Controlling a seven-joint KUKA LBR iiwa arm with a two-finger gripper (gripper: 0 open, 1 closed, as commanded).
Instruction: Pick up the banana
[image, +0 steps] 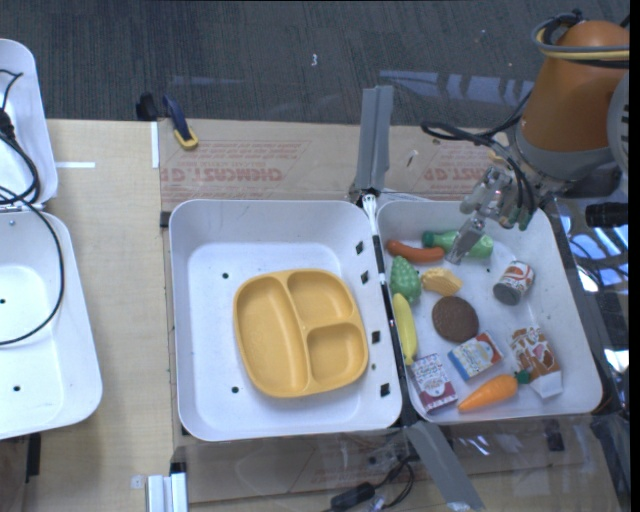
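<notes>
**Over the right bin's far side, banana off toward the divider**

From the camera above the bench, my arm comes in at the upper right, the orange band high in the corner and the wrist angled down and to the left. My gripper (468, 243) hangs over the far part of the right bin (575, 300). I cannot tell whether it is released or clenched; nothing visible sits in its grasp.

Right at my tip is a green vegetable (446, 240), with an orange sausage-like piece (413, 252) just beyond it to the left. The banana (404, 326) lies well below and to the left of me, lengthwise along the bin's left wall, its top end touching a green leafy piece (403, 275).

Between me and it sit a yellow wedge (442, 282) and a brown disc (455, 319). A small can (512, 282) lies below me to the right. Nearer the front lie cartons (430, 381) and a carrot (489, 391).

In the left bin (200, 330), well apart from me, rests a yellow divided tray (298, 331).
</notes>
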